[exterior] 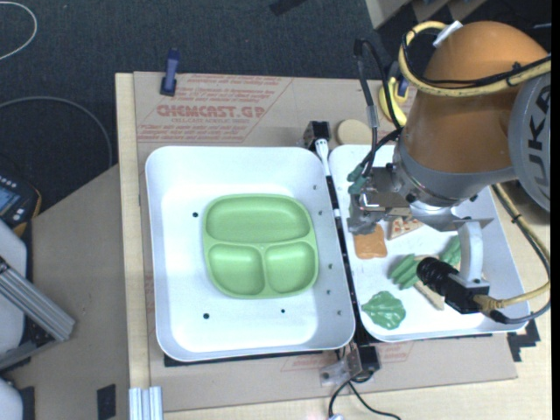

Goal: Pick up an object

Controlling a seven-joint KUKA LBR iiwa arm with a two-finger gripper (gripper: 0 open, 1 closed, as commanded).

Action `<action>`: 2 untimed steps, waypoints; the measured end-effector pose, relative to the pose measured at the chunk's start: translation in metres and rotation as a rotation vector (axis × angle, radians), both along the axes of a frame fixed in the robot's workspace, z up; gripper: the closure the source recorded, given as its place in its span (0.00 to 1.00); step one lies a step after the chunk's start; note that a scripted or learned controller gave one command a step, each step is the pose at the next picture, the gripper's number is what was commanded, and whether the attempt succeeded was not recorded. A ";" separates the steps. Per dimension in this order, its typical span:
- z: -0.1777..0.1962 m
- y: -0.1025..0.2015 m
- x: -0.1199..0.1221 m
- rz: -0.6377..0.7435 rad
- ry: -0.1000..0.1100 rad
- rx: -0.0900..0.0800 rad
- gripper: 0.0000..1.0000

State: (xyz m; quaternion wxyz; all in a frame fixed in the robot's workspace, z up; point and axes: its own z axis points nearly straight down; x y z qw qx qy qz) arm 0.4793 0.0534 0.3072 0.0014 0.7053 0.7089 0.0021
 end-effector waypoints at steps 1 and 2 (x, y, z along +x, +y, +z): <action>0.128 -0.022 0.005 -0.005 -0.012 0.000 1.00; 0.068 -0.056 0.000 -0.008 0.009 -0.001 1.00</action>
